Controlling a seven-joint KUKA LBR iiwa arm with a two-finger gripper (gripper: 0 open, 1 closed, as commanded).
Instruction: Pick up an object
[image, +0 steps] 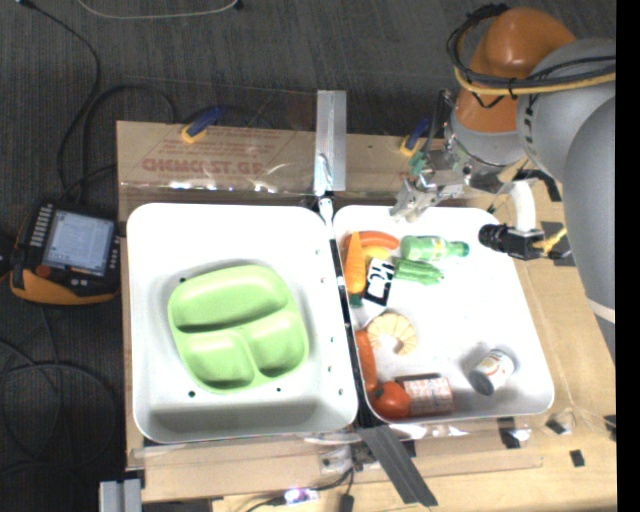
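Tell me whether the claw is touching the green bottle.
Apart. The camera view shows the claw above the right bin's far rim, with bare white bin between it and the green bottle.

Two white bins (440, 300) are shown; one green divided tray (238, 325), one green bottle (432, 248), one shrimp (392, 332), one small can (492, 369) and two carrots (353, 262) are counted.

A pale green, three-compartment plastic tray (238, 328) lies in the left white bin (150, 400). Left of the bench, a handheld control pendant with an orange-and-black casing and a lit screen (68, 250) rests on dark grey carpet (60, 100), black cables trailing nearby. Behind the bins lies a clear plastic sheet (240, 165) with a blue-and-yellow clamp (201, 123).
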